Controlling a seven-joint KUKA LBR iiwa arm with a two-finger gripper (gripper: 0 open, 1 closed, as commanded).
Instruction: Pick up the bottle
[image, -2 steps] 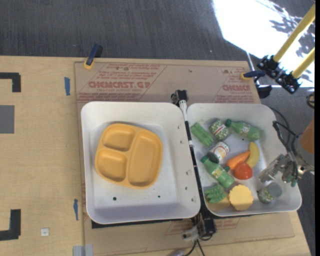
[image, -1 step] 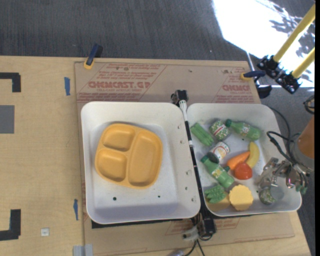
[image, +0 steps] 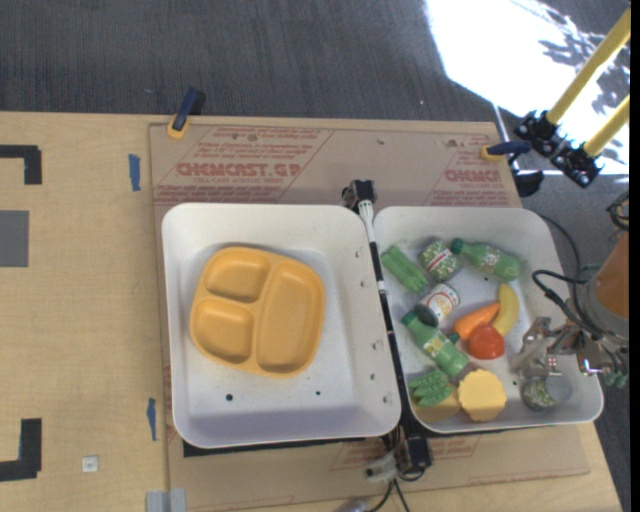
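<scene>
A green bottle with a dark cap and a pale label lies slanted in the middle of the right bin. A second green bottle lies near that bin's far side, with a small labelled green container beside it. My gripper hangs low over the right bin's near right corner, well to the right of the middle bottle and apart from it. A small greenish round thing sits just beneath the gripper; I cannot tell whether it is being touched.
The right bin also holds a green vegetable, a small can, a carrot, a tomato, a banana, a yellow block and a leafy green piece. A yellow divided plate lies in the left bin.
</scene>
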